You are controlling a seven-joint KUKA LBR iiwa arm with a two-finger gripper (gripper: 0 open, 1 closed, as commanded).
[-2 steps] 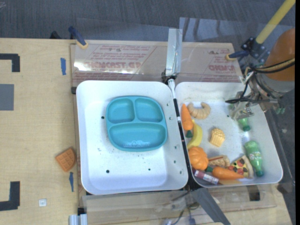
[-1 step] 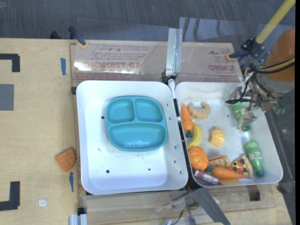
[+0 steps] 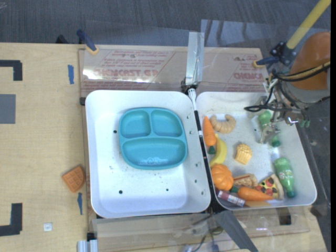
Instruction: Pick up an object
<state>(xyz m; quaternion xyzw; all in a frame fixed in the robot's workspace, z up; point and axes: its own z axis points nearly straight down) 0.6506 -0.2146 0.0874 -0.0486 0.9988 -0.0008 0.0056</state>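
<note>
— Camera view check: what are you after?
— Maybe the small green toy [image 3: 264, 118] at the right bin's [image 3: 306, 156] far end, just under my fingers [image 3: 271, 132]; whether they're open, I can't tell.
— Risk?
— Closing off-centre, nudging it away. Cables blur my tips; the green bottle [image 3: 283, 175] lies nearer.
</note>
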